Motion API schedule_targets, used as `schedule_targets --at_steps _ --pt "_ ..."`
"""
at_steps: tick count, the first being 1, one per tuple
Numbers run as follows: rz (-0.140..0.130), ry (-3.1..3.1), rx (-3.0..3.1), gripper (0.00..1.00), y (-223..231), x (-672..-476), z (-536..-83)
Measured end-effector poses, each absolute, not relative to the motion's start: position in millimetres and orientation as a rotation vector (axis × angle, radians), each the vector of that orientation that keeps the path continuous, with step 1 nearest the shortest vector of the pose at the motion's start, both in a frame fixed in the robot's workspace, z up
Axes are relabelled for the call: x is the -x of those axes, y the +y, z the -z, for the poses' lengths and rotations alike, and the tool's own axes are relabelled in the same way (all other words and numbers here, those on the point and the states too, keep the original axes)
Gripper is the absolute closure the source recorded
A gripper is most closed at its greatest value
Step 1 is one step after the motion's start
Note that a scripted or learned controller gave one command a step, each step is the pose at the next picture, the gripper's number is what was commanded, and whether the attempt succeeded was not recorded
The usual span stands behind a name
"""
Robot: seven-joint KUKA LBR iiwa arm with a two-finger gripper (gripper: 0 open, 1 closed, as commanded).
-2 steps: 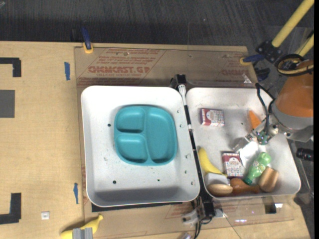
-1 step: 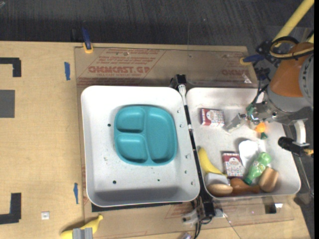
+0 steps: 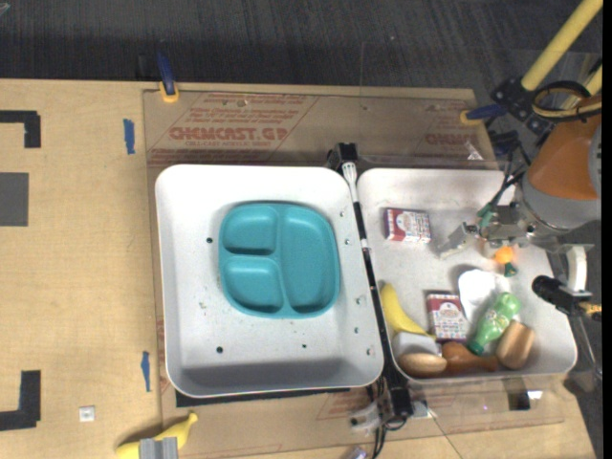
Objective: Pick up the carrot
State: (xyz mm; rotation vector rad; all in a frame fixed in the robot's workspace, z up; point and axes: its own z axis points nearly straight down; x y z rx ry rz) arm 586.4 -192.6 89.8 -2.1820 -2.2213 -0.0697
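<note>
Right now, hovering over the right bin (image 3: 555, 347): gripper (image 3: 497, 232) directly above carrot (image 3: 503, 253), orange bit peeking just beneath, near the bin's right wall. Finger state impossible to call.

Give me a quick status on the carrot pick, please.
Claw over right white bin. Small orange carrot just below it, grip unconfirmed. White cup adjacent.

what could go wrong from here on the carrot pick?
1. The small orange carrot lies partly under the two-finger gripper, so little of it shows; a grasp may well miss.
2. A white rounded object and a green leafy toy vegetable sit close by; the fingers may nudge or catch them instead.
3. The carrot lies towards the right white bin's far side, limiting approach room.
</note>
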Motion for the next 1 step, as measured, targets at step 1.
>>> schedule_targets --at_steps 1 --pt "0.067 -2.083 2.310 0.00 -192.4 -556.4 -90.1"
